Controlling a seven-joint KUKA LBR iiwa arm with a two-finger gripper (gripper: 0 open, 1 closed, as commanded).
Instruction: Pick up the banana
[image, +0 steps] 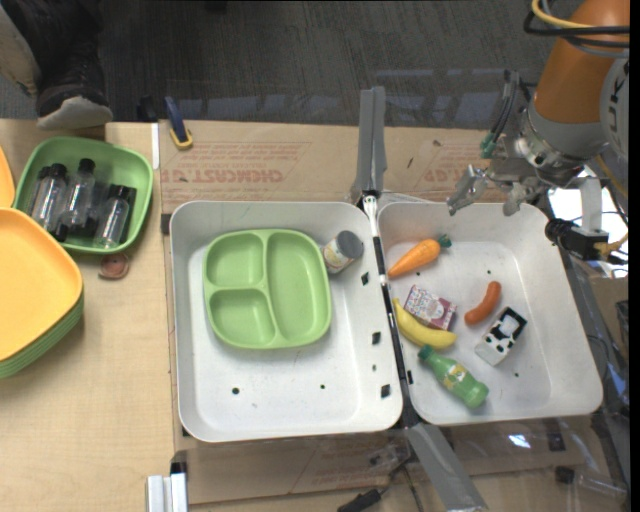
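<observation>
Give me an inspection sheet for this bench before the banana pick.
surface: shallow white left bin and shallow white right bin, side by side on brown cardboard.
job's things: yellow banana in the right bin, ungrasped.
clutter: orange carrot, small pink-and-white carton, orange-red sausage, black-and-white block, green plastic bottle; in the left bin, green divided plate, small grey-lidded tin.
pincer: open, above the right bin's far rim, apart from the banana.
cables: nothing seen.
surroundings: green tray of vials, stacked orange plates at the bench's left.
</observation>
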